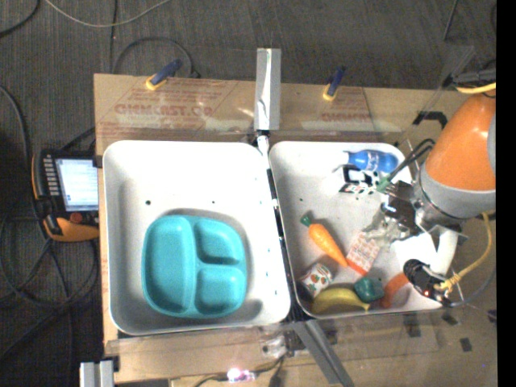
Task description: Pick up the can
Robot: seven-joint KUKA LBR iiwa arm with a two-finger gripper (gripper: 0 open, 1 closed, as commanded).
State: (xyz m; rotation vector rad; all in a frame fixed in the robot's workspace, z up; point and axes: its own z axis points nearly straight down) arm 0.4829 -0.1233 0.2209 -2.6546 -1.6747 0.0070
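white right bin [284, 216] holds the can [316, 279] near its front edge, touching the banana [339, 300]. gripper [385, 222] hovers well apart; its grip i cannot tell. risk: it may catch the banana or carrot [327, 242] instead.

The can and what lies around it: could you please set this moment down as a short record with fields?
can: small can lying in the right bin, near its front-left corner
neighbours: banana just in front, carrot behind
left bin: holds a teal divided tray
gripper: over the right bin's right side, apart from the can
task status: can not yet grasped
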